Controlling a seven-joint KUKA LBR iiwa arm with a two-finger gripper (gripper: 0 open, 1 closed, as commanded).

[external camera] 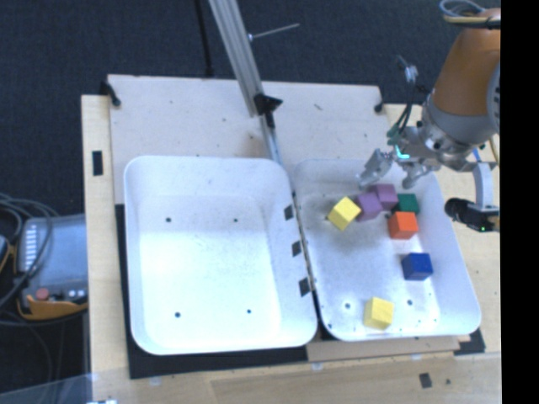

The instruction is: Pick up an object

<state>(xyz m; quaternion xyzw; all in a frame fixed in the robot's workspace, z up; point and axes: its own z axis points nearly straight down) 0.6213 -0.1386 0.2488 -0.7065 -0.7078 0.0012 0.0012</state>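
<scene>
Hovering over the right bin point(455, 297), the gripper point(394, 172) sits at about 1 o'clock of that bin, near its far rim; fingers look spread apart, nothing between them. Grey arm point(459, 124) with orange band point(472, 70) comes in from 3 o'clock.

Just below the fingertips, toward 6 o'clock: two purple cubes point(378, 199) touching each other, a green cube point(408, 202) at their 3 o'clock, an orange cube point(403, 224) directly below the green one and touching it. A yellow cube point(344, 213) sits tilted at 9 o'clock of the purple pair, just beside them, with open floor between it and the bin's left wall.

Blue cube point(417, 265) sits apart at 5 o'clock of the cluster, near the right wall. Second yellow cube point(379, 312) is alone at 6 o'clock, close to the near rim, open floor all round it.

Left bin point(143, 225) lies at 9 o'clock, walls touching the right bin's along the middle. A slanted aluminium rail point(236, 45) runs down from 12 o'clock to the gap between the bins.
</scene>
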